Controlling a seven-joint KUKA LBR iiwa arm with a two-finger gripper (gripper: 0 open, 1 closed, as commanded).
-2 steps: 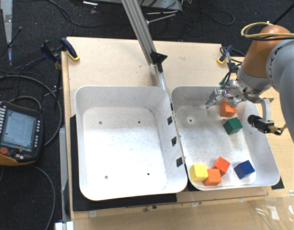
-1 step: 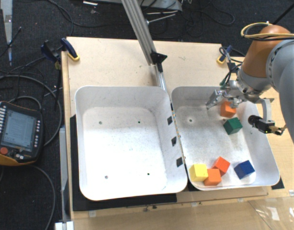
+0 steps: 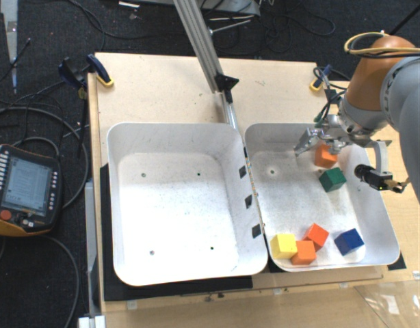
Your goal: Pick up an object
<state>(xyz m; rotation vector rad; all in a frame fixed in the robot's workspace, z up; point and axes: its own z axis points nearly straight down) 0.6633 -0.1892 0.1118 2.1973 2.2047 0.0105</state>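
The gripper [image 3: 321, 142] sits low over the far part of the right shallow white plastic bin [image 3: 381, 214], right at a small orange cube [image 3: 325, 158] that looks like foam or painted wood. That cube appears to be the thing being gone for. Whether it is truly between the fingers, or merely below and beside them, I cannot tell from this slanted view, and I cannot tell whether the gripper is open or closed either.

To do this step well, my judgement is that the gripper should be centred over the cube with its closing line square to two opposite faces, then taken down far enough to catch the sides, not the top edge. A dark green cube [image 3: 332, 180] lies just beside the orange one on its near side, so the closing line should avoid it, or it may be nudged or caught as well. The lift should be straight up and slow.

The orange cube is small, matte and sharp-edged, partly hidden by the gripper. It lies well apart from the cluster at the bin's near end: a yellow cube [image 3: 284, 244], two more orange blocks [image 3: 310, 243] and a blue cube [image 3: 349, 241].
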